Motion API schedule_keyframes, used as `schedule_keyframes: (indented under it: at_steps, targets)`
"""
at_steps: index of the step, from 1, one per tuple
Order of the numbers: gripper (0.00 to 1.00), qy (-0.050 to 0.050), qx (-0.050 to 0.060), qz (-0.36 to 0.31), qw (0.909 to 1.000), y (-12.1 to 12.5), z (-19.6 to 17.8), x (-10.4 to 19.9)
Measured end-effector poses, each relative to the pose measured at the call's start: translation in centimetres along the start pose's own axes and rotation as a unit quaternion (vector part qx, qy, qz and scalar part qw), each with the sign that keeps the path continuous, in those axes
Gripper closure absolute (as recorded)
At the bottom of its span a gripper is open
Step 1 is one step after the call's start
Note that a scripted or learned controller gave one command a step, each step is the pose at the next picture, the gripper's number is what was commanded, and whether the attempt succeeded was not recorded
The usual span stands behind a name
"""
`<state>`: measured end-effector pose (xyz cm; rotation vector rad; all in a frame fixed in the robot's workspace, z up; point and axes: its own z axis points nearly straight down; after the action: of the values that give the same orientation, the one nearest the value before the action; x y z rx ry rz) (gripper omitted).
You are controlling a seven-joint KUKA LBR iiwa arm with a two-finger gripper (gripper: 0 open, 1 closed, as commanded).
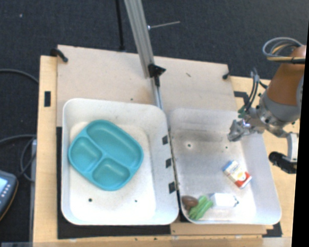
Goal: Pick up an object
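**Pincer hangs over the right bin's far edge**

The pincer (237,130) sits low over the right bin (197,126), near its far right rim, at the end of the grey arm (281,87) with its orange band. Whether it is spread or pressed together I cannot tell from here; nothing shows between its tips.

Nearer me in that same bin, a small red-and-white carton (237,173) lies on the floor, well apart from the pincer. Further toward the bin's near rim rests a white packet (224,200), with a green object (203,207) just beside it and a brown lump (190,202) touching the green one.

Left of the right bin stands the left bin (143,199), holding a teal divided plate (105,154). Both bins rest on the bench (94,73).
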<state>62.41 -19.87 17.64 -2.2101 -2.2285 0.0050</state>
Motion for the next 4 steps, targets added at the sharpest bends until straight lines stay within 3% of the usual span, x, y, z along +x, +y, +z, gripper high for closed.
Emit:
schedule_keyframes:
  at_steps: [1,2,4]
  targets:
    - [1.0,0.0,-0.001,0.001,1.0,-3.1,1.7,2.8]
    - [1.0,0.0,-0.002,0.003,1.0,-6.1,0.7,5.0]
    - [1.0,0.001,-0.003,0.001,1.0,-8.9,-2.5,15.2]
